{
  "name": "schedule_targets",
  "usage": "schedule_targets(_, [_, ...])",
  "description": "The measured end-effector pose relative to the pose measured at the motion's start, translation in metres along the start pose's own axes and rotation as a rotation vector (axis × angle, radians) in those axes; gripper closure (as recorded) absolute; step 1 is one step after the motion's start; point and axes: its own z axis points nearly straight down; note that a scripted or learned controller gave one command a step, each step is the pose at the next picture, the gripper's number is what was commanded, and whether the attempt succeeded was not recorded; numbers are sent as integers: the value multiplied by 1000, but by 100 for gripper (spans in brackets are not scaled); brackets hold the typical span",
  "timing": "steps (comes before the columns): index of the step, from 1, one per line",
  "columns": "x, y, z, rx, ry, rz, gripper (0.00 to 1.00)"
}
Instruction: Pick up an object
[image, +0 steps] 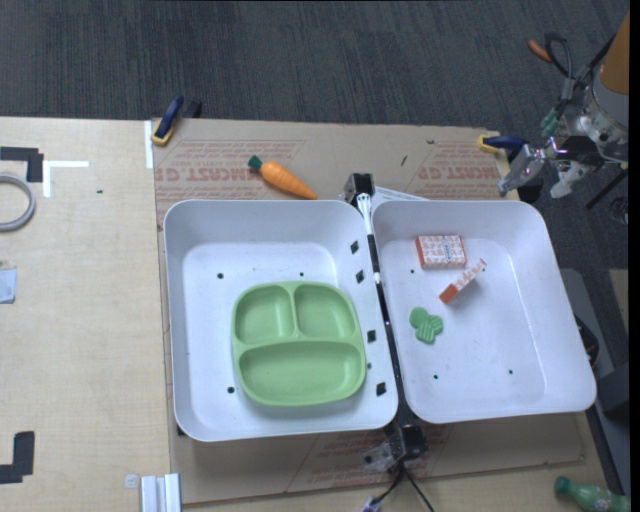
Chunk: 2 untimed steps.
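Gripper (540, 170) parked beyond right bin (530, 390) far corner, finger state unclear. Candidates in that bin: patterned box (440, 250), orange stick (463, 281), green piece (427, 325). Risk: box and stick near each other, fingers nudge one while closing on other; flat green piece slips.

I see the wooden bench (80, 330) with brown cardboard (400, 160) on it. Two white bins (190, 330) sit side by side on the cardboard. A toy carrot (283, 178) lies behind the left bin
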Motion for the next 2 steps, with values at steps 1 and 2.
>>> schedule_targets(1, [58, -15, 181, 2, 1, -189, 0])
schedule_targets(2, [57, -17, 172, 12, 1, -187, 100])
